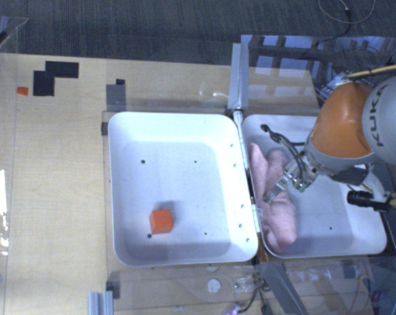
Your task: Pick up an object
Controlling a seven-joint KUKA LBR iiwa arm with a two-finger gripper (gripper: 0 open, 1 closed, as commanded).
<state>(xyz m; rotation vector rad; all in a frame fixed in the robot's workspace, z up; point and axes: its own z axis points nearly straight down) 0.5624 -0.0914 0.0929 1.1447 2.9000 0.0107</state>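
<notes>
1. Lying in the left bin [125, 176], near-left part: orange cube [161, 221], well apart from the arm.
2. Right bin [355, 241]: pink cloth [276, 209] along its left wall, near to mid.
3. End effector [284, 186] down over the cloth; finger state cannot be told.
4. Far left tabletop [53, 195]: black markers [52, 76].

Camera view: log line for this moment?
arm: over right bin | gripper: at pink cloth | hold: unconfirmed | orange block: left bin, untouched
</notes>
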